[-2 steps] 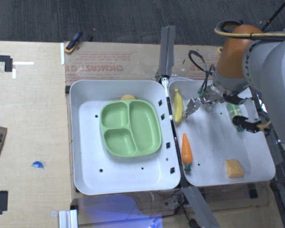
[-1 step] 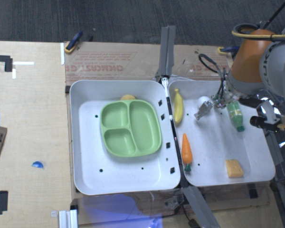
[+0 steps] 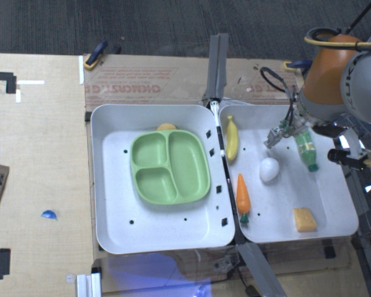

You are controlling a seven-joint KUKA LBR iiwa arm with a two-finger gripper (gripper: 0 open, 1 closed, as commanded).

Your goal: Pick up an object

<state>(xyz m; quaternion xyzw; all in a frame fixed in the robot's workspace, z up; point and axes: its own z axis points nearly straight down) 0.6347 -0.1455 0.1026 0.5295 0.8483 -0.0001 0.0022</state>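
Presently the gripper [image 3: 277,137] hangs over the upper middle of the right bin [image 3: 334,228]; whether its pincer is wide or narrow cannot be told, and nothing is seen held in it. Just beside it, at its 3 o'clock, a green bottle [image 3: 307,150] lies flat, long axis running 11 to 5 o'clock. A white egg [image 3: 269,169] sits near the gripper, at its 6 o'clock. A banana [image 3: 232,139] lies along the bin's left wall, long axis 12 to 6. Below it a carrot [image 3: 242,194] lies likewise, green top toward 6. A yellow sponge [image 3: 305,219] rests at the bin's 5 o'clock corner. The left bin [image 3: 111,184] bears a green divided plate [image 3: 170,166].
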